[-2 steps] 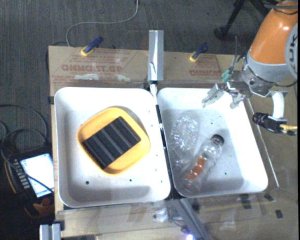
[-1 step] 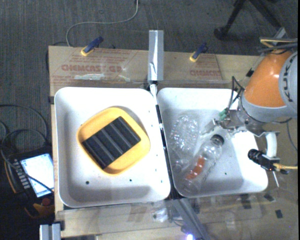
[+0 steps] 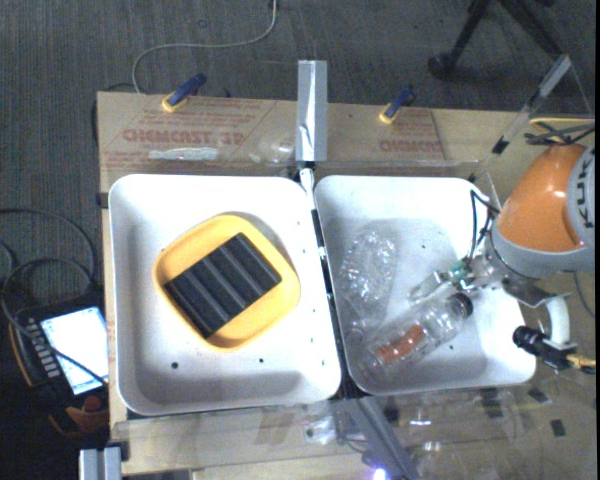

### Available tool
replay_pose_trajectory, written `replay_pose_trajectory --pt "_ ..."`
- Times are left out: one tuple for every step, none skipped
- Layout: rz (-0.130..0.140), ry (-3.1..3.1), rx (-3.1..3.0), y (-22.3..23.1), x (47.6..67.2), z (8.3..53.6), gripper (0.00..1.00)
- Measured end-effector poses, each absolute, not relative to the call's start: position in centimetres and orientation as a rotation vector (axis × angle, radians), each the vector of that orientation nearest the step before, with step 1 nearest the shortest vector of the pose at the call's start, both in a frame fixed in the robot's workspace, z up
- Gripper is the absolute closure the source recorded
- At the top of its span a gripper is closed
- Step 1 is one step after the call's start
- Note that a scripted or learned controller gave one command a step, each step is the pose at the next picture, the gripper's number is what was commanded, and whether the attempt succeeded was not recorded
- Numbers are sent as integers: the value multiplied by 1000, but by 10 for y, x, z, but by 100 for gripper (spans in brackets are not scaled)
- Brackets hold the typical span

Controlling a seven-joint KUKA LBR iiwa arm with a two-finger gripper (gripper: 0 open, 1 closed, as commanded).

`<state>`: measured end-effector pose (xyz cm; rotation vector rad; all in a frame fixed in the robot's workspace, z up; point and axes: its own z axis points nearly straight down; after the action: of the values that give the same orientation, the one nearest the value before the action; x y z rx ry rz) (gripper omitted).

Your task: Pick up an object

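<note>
A yellow block with a black ribbed top (image 3: 227, 280) lies in the middle of the left bin (image 3: 130, 368). In the right bin (image 3: 400, 200) a crumpled clear plastic bottle (image 3: 370, 264) rests near the centre. A second clear bottle with a reddish label and dark cap (image 3: 412, 336) lies slanted toward the front. My gripper (image 3: 445, 282) reaches down into the right bin from the right, just above the capped end of the labelled bottle and right of the crumpled one. The orange band of the arm (image 3: 538, 213) sits above it. Nothing is visibly held.
A metal post (image 3: 311, 108) stands at the back between the bins. Two blue-and-yellow clamps (image 3: 183, 92) (image 3: 396, 105) hold the board's back edge. Cables and a small device (image 3: 65, 343) lie on the floor to the left.
</note>
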<state>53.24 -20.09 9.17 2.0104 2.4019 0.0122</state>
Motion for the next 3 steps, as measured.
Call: replay_pose_trajectory --pt "21 2399 2007 -200 535 103 100" --pt "21 2400 2007 -200 535 103 0" --pt "10 2472 1899 -172 496 93 0"
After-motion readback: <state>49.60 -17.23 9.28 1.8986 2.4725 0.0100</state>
